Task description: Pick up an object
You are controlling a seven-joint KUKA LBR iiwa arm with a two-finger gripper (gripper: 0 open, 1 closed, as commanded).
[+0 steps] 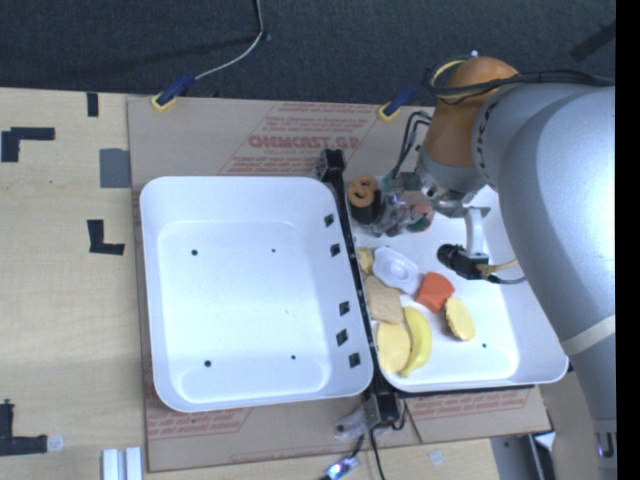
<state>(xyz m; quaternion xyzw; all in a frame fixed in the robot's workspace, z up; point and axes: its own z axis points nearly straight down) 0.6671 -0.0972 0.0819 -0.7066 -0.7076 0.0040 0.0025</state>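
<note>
My gripper (388, 214) is low over the far left corner of the right bin (510, 368), below the orange wrist band (452, 133). A small brown ring-shaped object (360, 190) sits just left of the gripper, by the bin's wall. Nearer the front lie a white object (396, 268), an orange-red block (434, 290), a tan slab (383, 301), a yellow banana (421, 342), a yellow round piece (392, 347) and a pale oval slice (459, 319). I see nothing lifted out of the bin.
The left bin (160, 268) lies beside the right one, with a black divider strip (340, 258) between them. Both rest on a cardboard sheet (290, 143). The grey arm (560, 198) covers the right bin's far right side. A black cable (468, 261) hangs over the bin.
</note>
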